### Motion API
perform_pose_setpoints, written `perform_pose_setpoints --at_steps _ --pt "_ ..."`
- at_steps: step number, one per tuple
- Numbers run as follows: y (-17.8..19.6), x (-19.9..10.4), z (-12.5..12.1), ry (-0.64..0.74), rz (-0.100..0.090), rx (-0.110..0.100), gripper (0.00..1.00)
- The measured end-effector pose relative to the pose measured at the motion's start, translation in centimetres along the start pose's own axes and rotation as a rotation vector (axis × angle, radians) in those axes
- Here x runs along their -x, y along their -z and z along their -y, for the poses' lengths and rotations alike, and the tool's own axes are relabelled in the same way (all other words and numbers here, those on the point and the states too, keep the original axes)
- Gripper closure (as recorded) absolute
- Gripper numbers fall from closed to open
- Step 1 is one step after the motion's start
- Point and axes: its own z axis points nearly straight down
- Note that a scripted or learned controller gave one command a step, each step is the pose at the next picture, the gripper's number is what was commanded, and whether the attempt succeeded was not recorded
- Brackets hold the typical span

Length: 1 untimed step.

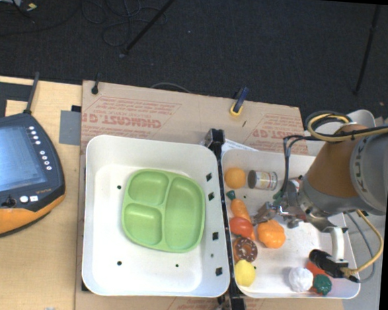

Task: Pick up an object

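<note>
Camera view, tool (275, 212) low in right bin (344, 292), beside orange ball (271, 234), finger spread unclear

Grey arm (354, 175) reaches in from the right, claw (277, 209) lowered.

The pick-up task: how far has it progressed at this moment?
Done: the grey arm has reached over the right white bin, and its pincer is low beside the round orange fruit. In hand: nothing visibly gripped. Left: closing on an object and lifting it; the fruit lies in the bin.
</note>
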Motion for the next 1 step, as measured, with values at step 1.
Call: perform_pose_setpoints --at_steps 1 --pt "1.26 0.21 0.02 -0.005 -0.001 0.001 1.0"
